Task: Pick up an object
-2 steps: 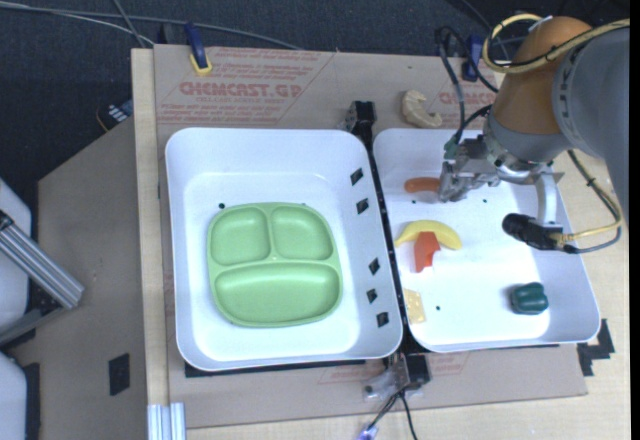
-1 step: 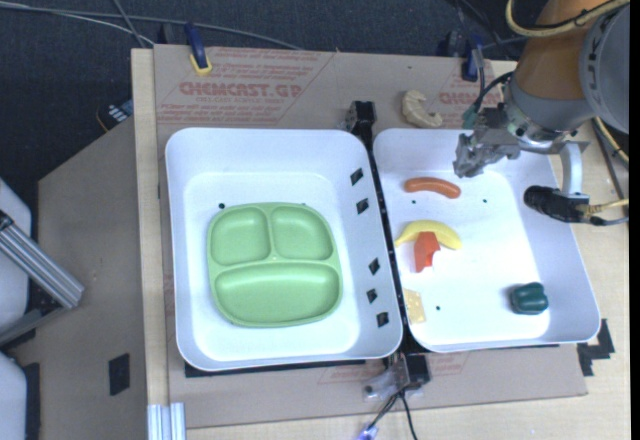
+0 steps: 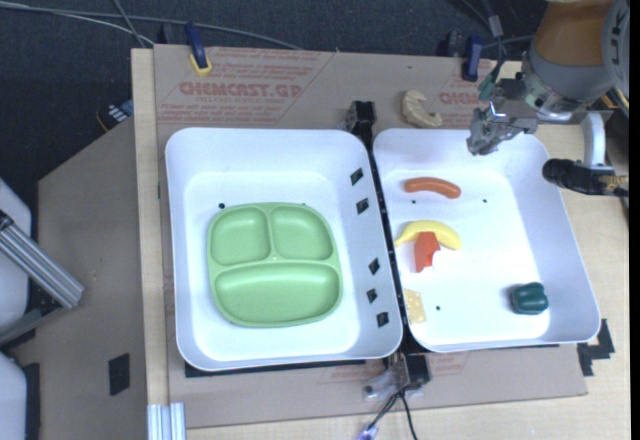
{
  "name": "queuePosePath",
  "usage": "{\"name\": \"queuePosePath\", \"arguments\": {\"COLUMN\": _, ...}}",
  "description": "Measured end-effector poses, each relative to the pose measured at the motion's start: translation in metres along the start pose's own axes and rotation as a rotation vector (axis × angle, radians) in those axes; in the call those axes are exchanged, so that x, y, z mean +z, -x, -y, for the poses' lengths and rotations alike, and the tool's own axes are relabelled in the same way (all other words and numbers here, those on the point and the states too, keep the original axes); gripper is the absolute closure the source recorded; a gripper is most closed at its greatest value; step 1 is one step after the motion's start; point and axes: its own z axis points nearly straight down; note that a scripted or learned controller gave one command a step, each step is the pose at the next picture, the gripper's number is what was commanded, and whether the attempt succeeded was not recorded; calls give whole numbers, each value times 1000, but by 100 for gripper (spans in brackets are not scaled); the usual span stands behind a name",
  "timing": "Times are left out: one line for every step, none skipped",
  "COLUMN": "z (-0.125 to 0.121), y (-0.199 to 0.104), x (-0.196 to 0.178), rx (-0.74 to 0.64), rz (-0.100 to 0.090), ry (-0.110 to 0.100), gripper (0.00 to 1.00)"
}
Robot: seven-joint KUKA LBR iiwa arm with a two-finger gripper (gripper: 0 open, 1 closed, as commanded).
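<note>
Single fixed camera mounted above the bench [image 3: 250, 78], looking down at a slant. Both white bins, left [image 3: 185, 228] and right [image 3: 560, 228], are framed whole; the arm [image 3: 580, 18] enters from upper right.

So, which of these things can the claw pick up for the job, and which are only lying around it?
For the job:
claw, above the right bin's far edge
orange sausage
yellow banana
red piece
tan cracker
dark green item

Lying about:
green divided plate in the left bin
beige piece on the bench, behind the right bin
</note>
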Motion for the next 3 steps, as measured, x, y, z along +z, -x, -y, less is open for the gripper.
{"name": "queuePosePath", "arguments": {"z": -1, "y": 0, "x": -23, "rx": 0, "rz": -1, "ry": -2, "gripper": 100}}
{"name": "queuePosePath", "arguments": {"z": 23, "y": -46, "x": -10, "rx": -2, "rz": -3, "ry": -11, "gripper": 100}}
{"name": "queuePosePath", "arguments": {"z": 57, "y": -94, "x": -2, "rx": -2, "rz": -3, "ry": -12, "gripper": 100}}
